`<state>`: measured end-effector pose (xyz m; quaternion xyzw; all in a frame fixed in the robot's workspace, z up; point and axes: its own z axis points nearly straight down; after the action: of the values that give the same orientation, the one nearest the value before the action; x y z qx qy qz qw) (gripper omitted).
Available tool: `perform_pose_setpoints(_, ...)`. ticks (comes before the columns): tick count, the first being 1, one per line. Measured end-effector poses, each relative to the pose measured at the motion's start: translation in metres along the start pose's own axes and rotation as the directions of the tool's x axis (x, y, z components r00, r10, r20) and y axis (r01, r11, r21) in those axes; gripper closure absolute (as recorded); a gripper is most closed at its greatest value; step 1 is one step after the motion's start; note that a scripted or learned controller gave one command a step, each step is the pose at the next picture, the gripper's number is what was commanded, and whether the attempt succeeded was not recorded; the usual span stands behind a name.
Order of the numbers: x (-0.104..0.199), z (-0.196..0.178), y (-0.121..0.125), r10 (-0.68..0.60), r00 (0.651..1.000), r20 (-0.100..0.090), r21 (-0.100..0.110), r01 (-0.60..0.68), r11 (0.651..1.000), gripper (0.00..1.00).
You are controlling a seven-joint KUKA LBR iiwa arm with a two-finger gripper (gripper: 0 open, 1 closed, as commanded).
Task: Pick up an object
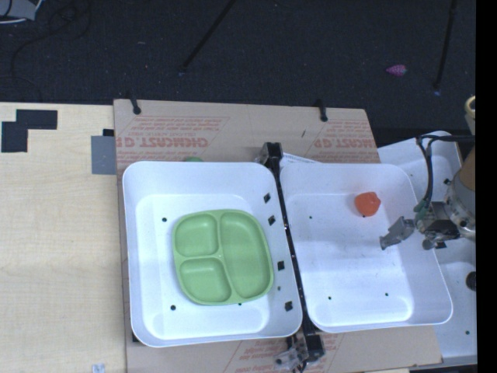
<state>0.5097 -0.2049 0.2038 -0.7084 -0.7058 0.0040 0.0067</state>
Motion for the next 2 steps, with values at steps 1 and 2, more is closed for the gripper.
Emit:
perform_pose_setpoints(1,0.000,-0.007,0.003,-0.004,1.000,0.004,-0.014,0.004,1.000,0.00)
perform_pose_setpoints(2,0.002,0.057,0.003,-0.004,1.000,0.001,-0.007,0.004,1.000,0.00)
